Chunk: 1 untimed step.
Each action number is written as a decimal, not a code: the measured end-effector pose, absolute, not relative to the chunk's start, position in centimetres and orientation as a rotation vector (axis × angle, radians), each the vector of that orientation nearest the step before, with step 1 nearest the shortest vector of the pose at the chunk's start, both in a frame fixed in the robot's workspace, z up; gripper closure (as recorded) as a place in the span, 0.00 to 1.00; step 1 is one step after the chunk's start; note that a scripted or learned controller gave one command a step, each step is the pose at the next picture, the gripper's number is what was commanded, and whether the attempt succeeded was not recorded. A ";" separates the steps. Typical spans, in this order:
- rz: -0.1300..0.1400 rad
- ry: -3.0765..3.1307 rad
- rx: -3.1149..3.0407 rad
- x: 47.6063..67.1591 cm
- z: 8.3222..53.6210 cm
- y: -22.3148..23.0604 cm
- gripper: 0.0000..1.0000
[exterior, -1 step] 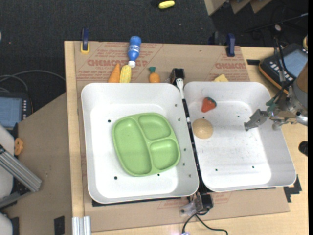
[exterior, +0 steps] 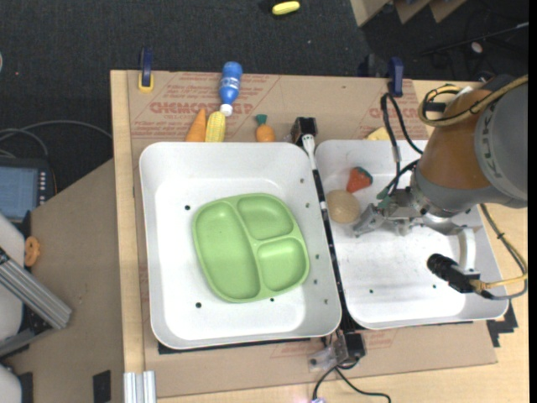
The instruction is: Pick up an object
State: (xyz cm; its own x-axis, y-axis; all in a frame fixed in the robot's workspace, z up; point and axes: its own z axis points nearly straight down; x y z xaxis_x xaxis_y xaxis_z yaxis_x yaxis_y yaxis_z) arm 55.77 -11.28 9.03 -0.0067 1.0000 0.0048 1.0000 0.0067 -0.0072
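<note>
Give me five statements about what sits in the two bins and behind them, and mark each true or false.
1. The green divided plate lies in the left bin. True.
2. The strawberry lies in the left bin. False: it is in the right bin, near its far edge.
3. The tan round object sits in the right bin, close to the wall shared with the left bin. True.
4. The blue-capped bottle lies inside the green divided plate. False: it lies on the cardboard behind the bins.
5. The gripper hangs over the left bin. False: it is over the right bin, beside the tan round object.
</note>
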 end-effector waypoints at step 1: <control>-0.006 -2.230 -2.219 61.8 8.5 -9.0 0.00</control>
State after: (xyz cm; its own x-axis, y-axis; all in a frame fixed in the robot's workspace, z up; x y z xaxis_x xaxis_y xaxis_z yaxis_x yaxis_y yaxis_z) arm 61.79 -9.00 8.48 -0.0047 1.0000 -0.0006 1.0000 0.0047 0.0057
